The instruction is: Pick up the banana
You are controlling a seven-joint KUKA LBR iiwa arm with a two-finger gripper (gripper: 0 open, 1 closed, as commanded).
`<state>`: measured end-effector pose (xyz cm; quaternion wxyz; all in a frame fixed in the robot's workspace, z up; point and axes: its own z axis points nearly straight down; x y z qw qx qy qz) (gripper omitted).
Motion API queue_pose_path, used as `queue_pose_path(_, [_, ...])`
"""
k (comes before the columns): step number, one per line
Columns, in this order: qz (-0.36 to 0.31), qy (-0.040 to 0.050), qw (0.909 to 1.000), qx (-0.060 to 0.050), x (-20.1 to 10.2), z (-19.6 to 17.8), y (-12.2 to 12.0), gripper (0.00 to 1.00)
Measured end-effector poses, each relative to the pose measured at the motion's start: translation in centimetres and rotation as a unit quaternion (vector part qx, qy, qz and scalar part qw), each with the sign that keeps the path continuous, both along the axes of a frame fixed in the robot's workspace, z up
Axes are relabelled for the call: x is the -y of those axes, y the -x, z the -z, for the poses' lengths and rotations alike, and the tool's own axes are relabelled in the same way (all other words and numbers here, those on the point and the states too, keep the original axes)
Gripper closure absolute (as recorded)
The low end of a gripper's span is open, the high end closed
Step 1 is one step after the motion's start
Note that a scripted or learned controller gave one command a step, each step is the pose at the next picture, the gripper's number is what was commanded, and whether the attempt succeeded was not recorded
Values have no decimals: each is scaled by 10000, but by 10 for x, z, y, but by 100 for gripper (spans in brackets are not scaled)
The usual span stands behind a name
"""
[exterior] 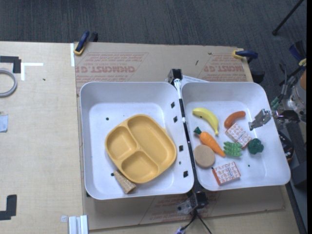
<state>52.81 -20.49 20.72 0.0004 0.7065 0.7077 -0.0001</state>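
The yellow banana [205, 117] lies curved in the upper left part of the right bin [273, 172], close to the divider between the bins. My gripper [260, 119] hangs over the right bin's right side, well to the right of the banana and just above a small patterned box [239, 133]. Nothing shows in its grasp. An orange-red sausage [235, 118] lies between the banana and the gripper.
Around the banana lie a carrot [212, 141], a tan round disc [204, 156], green pods [233, 148], broccoli [255, 146] and a red-edged box [226, 172]. The left bin [92, 130] holds a yellow divided plate [140, 147] and a brown slice [125, 182].
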Motion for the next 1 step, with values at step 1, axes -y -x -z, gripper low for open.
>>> queue_pose_path(1, [519,-1,9987,-4,-69,14,-33,0])
